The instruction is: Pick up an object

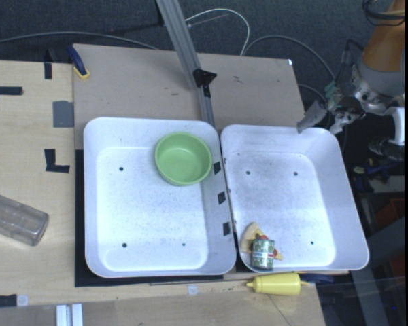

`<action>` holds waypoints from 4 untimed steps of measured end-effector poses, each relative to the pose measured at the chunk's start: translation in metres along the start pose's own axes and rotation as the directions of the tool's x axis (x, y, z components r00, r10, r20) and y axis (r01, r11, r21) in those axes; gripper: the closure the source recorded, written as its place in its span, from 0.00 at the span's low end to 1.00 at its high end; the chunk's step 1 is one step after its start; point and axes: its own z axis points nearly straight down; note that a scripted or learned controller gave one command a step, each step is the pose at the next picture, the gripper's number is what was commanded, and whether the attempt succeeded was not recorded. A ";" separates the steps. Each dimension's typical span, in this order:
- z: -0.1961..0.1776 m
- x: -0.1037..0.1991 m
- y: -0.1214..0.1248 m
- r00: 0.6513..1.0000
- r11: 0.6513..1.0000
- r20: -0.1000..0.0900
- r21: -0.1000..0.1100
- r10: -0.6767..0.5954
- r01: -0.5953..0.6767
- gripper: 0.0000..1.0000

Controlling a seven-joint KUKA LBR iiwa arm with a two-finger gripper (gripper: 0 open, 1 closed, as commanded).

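Observation:
A green bowl (pixel 183 158) sits near the top right of the left bin (pixel 102 202). In the right bin (pixel 326 202), at its front left corner, stands a small green can (pixel 262 253) against some yellow and red wrapping. My gripper (pixel 324 117) hangs at the right bin's far right corner, above its rim and apart from every object. Its two dark fingers are spread, with nothing between them.
A yellow bottle (pixel 279 284) lies on the bench just in front of the right bin. A clear plastic tumbler (pixel 13 217) lies on its side at the far left. A grey metal pole (pixel 183 39) slants down to the bins' shared edge. Cables run along the back.

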 end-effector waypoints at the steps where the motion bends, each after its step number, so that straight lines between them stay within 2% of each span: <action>1: 0.000 0.000 0.000 1.000 1.000 0.000 0.000 0.000 0.000 0.00; 2: 0.046 0.006 -0.004 1.000 1.000 -0.001 0.004 0.001 -0.001 0.00; 3: 0.110 0.002 -0.007 1.000 1.000 -0.001 0.007 0.001 -0.001 0.00; 4: 0.153 0.003 -0.007 1.000 1.000 0.001 0.000 0.000 0.000 0.00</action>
